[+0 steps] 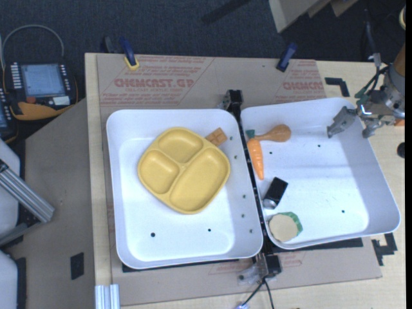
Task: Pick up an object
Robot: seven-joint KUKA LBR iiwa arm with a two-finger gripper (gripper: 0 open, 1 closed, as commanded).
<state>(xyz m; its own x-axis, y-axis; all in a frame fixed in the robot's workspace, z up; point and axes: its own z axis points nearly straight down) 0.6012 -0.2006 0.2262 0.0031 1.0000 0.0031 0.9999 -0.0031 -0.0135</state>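
Note:
My gripper point(352, 126) hovers over the far right part of the right bin point(335, 172), open, with nothing between its fingers. Well to its left in that bin lie an orange carrot point(256, 158) and a tan wooden piece point(275, 133) near the bin's left wall. A small black block point(275, 190) rests further forward. A round cream disc with a green edge point(284, 226) sits in the front left corner. The left bin point(129, 224) holds a yellow divided plate point(185, 169), with a small wooden block point(217, 136) at its far right edge.
Both bins sit on a cardboard sheet point(193, 76) held by clamps point(131, 60) at the back. A pendant with a screen point(40, 85) lies off the bench to the left. Open white floor spans the middle and right of the right bin.

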